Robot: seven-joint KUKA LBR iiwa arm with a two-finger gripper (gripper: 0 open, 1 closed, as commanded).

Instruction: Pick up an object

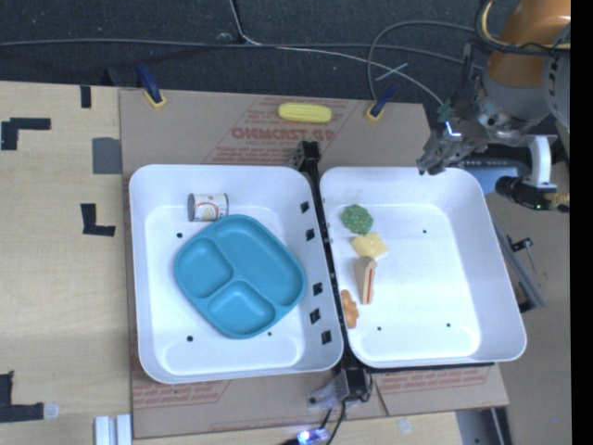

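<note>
The right bin (463, 341) holds small food items along its left side: a green broccoli piece (356, 218), a yellow chunk (370, 246), a sandwich-like wedge (368, 279) and a small orange piece (348, 308). The left bin (153, 341) holds a blue divided plate (239, 274) and a small can (208, 207) lying on its side. My gripper (433, 163) hangs over the far right rim of the right bin, well away from the food items, with nothing seen in it.
A yellow banana-shaped object (304, 112) lies on the cardboard behind the bins. Two clamps (151, 89) (378, 106) hold the cardboard's back edge. Cables loop above the bench toward the arm.
</note>
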